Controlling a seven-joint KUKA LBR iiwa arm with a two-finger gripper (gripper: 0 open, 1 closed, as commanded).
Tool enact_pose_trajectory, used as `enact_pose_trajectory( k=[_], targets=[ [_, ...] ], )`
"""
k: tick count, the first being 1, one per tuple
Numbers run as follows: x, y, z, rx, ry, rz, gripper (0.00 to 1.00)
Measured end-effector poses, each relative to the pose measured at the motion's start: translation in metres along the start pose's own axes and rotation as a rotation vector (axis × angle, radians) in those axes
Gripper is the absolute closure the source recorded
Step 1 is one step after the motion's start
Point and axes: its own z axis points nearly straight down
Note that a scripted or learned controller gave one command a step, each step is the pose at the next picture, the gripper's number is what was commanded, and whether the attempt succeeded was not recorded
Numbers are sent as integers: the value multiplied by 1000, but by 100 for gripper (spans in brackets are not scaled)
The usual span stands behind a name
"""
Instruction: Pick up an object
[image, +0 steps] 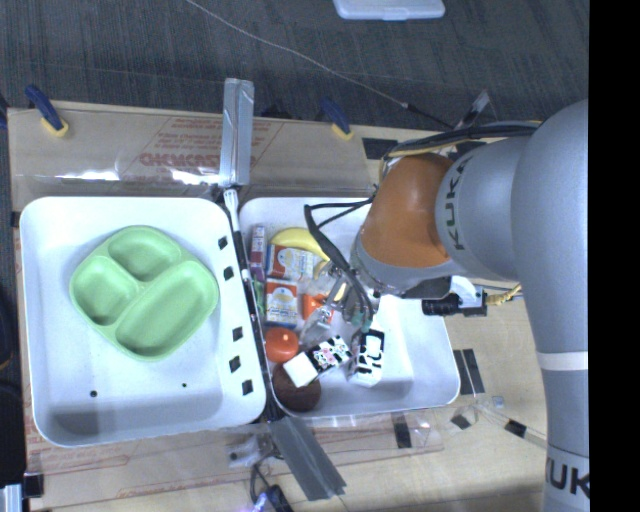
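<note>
Reaching into the right bin (440, 375), the gripper (345, 335) is set just above a black-and-white block (328, 353); finger spread cannot be told.

The arm (520, 200) is showing black letters "KU" on its grey casing beside the orange band, and "KU" again low at its base. Red print on the cardboard (180, 150) behind the bins is appearing to read "CHICAGO", though too blurred to confirm.

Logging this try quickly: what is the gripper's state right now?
Gripper: low in the right bin over the pile of objects; open, shut or holding something cannot be told.
</note>
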Motion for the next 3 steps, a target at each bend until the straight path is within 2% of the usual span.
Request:
enact_pose_trajectory(
  k=[1, 2, 3],
  targets=[
    [-80, 28, 13, -6, 12, 56, 0],
    [-30, 32, 12, -7, 9, 72, 0],
    [19, -9, 12, -7, 11, 164, 0]
  ],
)
